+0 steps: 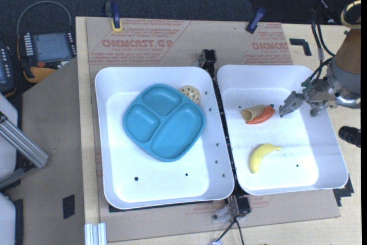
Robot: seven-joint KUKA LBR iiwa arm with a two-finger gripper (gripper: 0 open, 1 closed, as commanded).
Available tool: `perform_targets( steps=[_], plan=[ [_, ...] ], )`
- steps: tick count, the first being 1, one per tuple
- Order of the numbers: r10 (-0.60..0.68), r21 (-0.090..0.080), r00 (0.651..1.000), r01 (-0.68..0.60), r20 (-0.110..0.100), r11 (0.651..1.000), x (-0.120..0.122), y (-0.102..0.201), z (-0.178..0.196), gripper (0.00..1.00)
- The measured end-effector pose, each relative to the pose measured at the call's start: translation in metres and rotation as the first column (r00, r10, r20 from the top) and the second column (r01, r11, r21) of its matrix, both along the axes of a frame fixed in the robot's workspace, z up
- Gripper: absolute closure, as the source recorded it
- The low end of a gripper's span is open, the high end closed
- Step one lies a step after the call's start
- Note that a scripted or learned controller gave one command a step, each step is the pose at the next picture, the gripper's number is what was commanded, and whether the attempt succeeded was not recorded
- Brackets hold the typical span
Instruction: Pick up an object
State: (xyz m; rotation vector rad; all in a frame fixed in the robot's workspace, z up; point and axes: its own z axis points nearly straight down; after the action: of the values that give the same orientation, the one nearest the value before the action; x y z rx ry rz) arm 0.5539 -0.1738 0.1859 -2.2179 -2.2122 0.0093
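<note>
An orange-red carrot-like toy [258, 114] lies in the upper middle of the right bin [327, 175]. Below it rests a yellow banana [261, 156]. My gripper [300, 108] hangs over the right bin's upper right part, just right of the carrot toy. Its two fingers are spread open, one fingertip [285, 109] close to the carrot's right end, and nothing sits between them. In the left bin [114, 181] a blue divided plate [164, 129] lies near the middle, with a round speckled cookie [190, 92] at its upper right edge.
The grey arm with its orange band [350, 60] enters from the right edge above the right bin. Black clamps [207, 58] sit between the bins at the back and front. Cables [318, 31] hang near the arm.
</note>
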Motion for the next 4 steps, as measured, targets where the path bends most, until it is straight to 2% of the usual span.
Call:
perform_targets(
  steps=[1,2,3,4],
  plan=[
    [0.003,-0.002,1.0,-0.003,0.011,1.0,0.003,0.0,0.005,0.0],
    [0.002,-0.001,1.0,-0.002,0.005,1.0,-0.001,-0.007,-0.04,0.0],
    [0.003,0.001,1.0,-0.003,0.004,1.0,0.008,-0.003,-0.091,0.0],
    [0.003,0.0,1.0,-0.003,0.006,1.0,0.007,-0.002,-0.102,0.0]
  ],
)
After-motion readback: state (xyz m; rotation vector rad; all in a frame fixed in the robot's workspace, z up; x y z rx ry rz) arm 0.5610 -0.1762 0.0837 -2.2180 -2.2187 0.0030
